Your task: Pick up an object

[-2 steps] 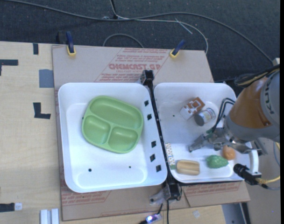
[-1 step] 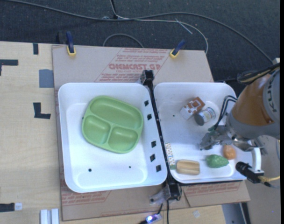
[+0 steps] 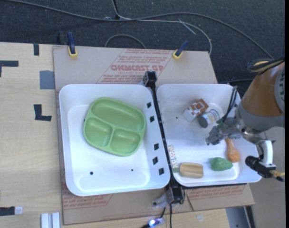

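Orange carrot-like object [image 3: 232,151] lies partly hidden beneath the gripper [image 3: 216,137] in the right bin [image 3: 182,91]; whether its fingers are apart cannot be told.

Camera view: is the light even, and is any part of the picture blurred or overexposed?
Camera view: the light is soft and even; the white bins look bright, nearly washed out; the green divided plate is sharp with only a faint shadow; the small items near the claw are soft and hard to identify; the dark floor beyond the bench is grainy.
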